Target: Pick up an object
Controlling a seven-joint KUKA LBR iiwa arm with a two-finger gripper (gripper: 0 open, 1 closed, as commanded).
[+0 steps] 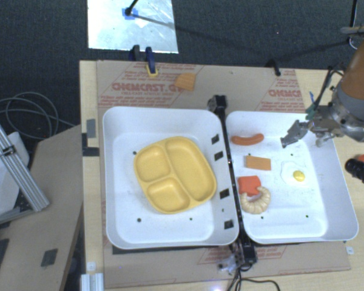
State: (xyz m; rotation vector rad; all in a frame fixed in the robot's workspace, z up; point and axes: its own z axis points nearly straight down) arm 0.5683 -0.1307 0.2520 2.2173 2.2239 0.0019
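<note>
The right bin (333,223) holds several toy foods: a sausage (247,140), an orange slab (258,162), a red block (249,183), a curled shrimp (256,200) and a fried egg (295,173). My gripper (304,140) hangs over the back right part of this bin, right of the sausage and above the egg. Its two fingers stand apart with nothing between them. No food touches it.
The left bin (118,223) bears a yellow divided plate (175,173). A black-clipped divider (226,162) runs between the bins. An orange piece (185,81) lies on the cardboard behind them. A red and black part (361,167) juts in at the right edge.
</note>
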